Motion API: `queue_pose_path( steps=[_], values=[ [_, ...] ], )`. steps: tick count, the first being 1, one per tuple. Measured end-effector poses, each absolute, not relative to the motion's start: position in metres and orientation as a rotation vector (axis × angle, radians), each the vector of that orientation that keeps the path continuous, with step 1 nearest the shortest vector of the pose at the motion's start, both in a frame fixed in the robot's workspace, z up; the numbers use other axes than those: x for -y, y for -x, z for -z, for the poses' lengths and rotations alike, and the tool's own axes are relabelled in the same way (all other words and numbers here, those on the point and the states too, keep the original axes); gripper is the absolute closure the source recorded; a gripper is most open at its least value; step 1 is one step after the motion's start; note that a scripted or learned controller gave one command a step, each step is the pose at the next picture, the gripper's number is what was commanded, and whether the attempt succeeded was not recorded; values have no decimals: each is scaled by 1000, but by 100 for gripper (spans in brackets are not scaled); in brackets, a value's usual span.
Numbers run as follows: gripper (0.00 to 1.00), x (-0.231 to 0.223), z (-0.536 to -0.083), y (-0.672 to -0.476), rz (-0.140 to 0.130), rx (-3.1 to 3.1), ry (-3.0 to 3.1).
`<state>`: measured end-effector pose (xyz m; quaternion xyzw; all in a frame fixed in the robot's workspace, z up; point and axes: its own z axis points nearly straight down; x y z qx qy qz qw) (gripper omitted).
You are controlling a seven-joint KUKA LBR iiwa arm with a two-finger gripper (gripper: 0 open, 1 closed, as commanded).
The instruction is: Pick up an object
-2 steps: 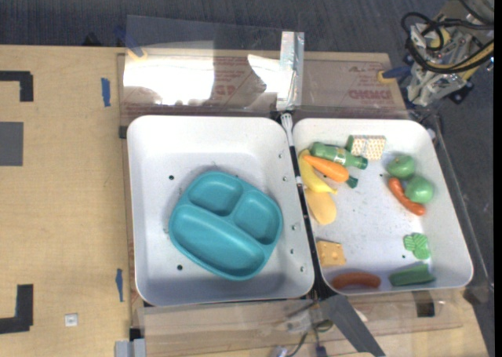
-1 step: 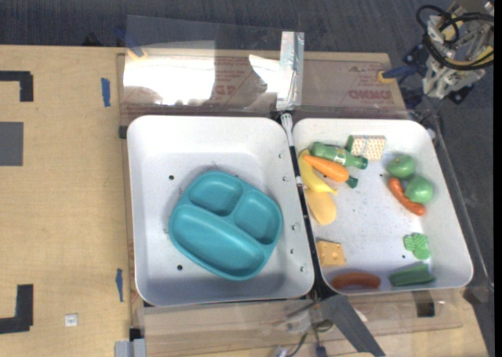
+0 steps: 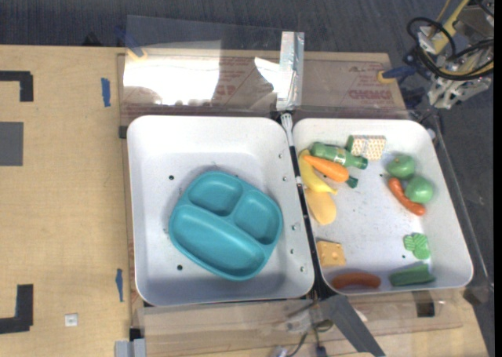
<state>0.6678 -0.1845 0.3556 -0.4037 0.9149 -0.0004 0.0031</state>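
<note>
The right bin (image 3: 370, 226) holds several toy foods. Along its left side a green bottle (image 3: 338, 153) lies over an orange carrot (image 3: 325, 167), with a yellow banana (image 3: 313, 181) and a pale yellow lump (image 3: 322, 208) just below. A tan cracker (image 3: 368, 146) sits at the back. Two green fruits (image 3: 401, 165) (image 3: 421, 188) and a red chili (image 3: 406, 198) lie at the right. Toward the front are a leafy green piece (image 3: 418, 245), a dark green cucumber (image 3: 411, 275), a red-brown sausage (image 3: 355, 279) and a cheese wedge (image 3: 331, 253).
The left bin (image 3: 153, 159) holds a teal divided plate (image 3: 226, 224). A clear plastic sheet (image 3: 212, 73) with a taped metal strip (image 3: 290, 69) stands behind the bins. Cables and hardware (image 3: 455, 49) cluster at the top right. Brown bench board (image 3: 55, 191) lies to the left.
</note>
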Motion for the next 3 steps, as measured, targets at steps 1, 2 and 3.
queue_pose_path(
  steps=[1,2,3],
  values=[
    [100,223,-394,-668,10,-2612,1726],
    [100,221,-416,-668,10,-2320,2105],
    [100,221,-438,-668,9,-1916,2480]
  ],
)
